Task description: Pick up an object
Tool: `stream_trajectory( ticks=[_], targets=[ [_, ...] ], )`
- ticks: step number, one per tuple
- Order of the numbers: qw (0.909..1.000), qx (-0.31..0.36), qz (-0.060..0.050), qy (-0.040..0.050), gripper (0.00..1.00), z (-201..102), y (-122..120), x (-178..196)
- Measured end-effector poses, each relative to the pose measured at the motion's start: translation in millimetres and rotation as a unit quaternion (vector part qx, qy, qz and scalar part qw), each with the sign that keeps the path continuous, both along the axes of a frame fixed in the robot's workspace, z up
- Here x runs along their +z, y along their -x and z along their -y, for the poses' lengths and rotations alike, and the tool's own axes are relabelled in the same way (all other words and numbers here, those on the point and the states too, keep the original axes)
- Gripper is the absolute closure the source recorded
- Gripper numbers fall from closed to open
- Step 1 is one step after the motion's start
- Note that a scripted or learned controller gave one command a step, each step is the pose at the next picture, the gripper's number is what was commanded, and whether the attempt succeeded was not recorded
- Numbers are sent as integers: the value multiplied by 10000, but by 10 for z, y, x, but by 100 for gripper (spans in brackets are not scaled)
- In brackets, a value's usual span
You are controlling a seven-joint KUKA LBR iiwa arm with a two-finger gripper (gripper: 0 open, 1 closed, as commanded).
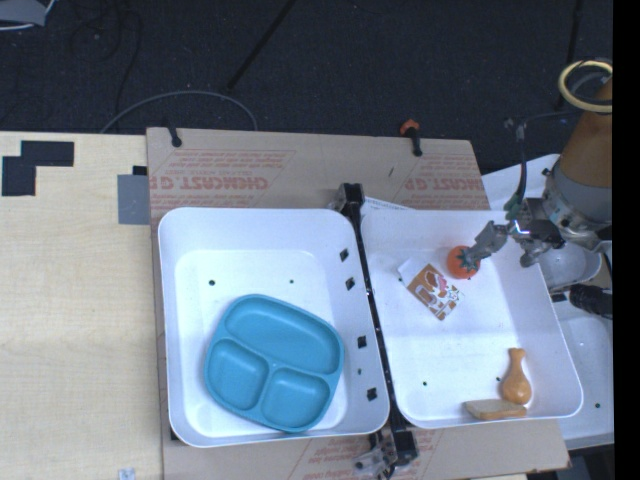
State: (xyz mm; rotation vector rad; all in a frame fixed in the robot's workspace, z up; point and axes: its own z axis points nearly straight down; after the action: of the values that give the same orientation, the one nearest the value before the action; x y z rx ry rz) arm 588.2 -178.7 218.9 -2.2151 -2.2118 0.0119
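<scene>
robot lab, two white bins (190, 230) on cardboard-lined bench (70, 298), loose cables (180, 98) on dark floor

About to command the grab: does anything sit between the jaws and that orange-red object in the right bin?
Nothing visible does. The gripper is right at the orange-red object; the printed card lies just beside it, lower left, not between them.
</scene>
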Motion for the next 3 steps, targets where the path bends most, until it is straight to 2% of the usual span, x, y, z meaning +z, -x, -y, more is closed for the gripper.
stream_trajectory(
  ticks=[1,3],
  targets=[
    [10000,9,63,13,0,2,-27,67],
    [10000,4,33,3,0,3,-63,-812]
  ],
)
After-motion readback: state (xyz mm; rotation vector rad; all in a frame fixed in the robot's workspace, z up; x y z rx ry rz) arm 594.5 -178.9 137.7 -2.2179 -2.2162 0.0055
